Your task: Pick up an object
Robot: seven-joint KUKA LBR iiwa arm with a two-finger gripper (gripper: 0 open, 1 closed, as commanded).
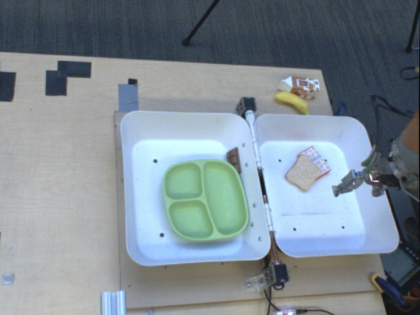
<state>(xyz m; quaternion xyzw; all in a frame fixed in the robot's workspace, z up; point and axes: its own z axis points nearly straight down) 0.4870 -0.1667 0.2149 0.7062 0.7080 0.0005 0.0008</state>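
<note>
The two white bins (197, 126) look like smooth plastic. The green divided plate (206, 201) is matt plastic. The bench (59, 195) looks like pale wood.

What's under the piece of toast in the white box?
A small red-and-white packet pokes out from under the toast in the right bin. The toast covers the rest of the packet, so how far it reaches underneath stays hidden.

You see a pale wooden bench (59, 195) on dark grey carpet (131, 15), where a thin black stand leg (209, 13) slants; light is even.
</note>
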